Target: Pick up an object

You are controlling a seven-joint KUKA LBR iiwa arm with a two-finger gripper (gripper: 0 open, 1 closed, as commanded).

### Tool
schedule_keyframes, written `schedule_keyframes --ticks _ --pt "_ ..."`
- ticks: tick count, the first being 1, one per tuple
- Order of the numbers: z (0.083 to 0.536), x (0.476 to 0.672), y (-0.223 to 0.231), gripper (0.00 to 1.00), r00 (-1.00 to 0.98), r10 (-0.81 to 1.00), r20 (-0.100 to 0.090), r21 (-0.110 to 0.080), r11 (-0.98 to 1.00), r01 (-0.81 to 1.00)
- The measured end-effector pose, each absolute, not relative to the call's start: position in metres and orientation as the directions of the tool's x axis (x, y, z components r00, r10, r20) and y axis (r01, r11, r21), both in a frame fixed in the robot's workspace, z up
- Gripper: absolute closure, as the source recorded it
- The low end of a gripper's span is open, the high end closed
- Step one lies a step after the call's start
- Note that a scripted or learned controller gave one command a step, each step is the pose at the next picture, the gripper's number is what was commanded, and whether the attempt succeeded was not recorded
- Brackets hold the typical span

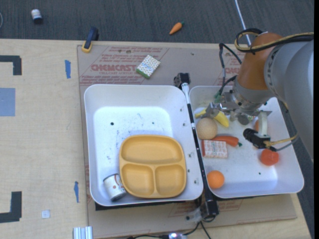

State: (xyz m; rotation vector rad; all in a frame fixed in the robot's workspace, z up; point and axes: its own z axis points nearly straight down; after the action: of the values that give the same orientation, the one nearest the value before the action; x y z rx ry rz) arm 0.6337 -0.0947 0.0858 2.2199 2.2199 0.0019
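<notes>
I've got the arm (279,68) low over the right bin (284,183), gripper (234,111) down at the back, just by the banana (219,118); can't tell what state it's in, too much clutter.

Nearest pick, I'd say, is that banana: yellow, curved, prob. light hollow plastic, smooth & slippery; best taken across the middle.

Other stuff in the bin: pale egg (206,129), round & hard-looking, likely to roll; carrot (227,140), thin, tapered; flat printed packet (215,149), hard to get under; orange (216,179) at front edge; tomato (269,157) on the right.

Left bin (94,113): yellow divided tray (152,166), rigid; small can (114,187) tipped beside it.
</notes>
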Motion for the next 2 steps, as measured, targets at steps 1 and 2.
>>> schedule_keyframes --ticks 1,2 --pt "0.097 0.635 -0.095 1.00 -0.001 1.000 -0.002 0.006 0.001 1.000" --pt "0.185 0.609 -0.028 1.00 -0.002 1.000 0.000 0.002 0.002 1.000"
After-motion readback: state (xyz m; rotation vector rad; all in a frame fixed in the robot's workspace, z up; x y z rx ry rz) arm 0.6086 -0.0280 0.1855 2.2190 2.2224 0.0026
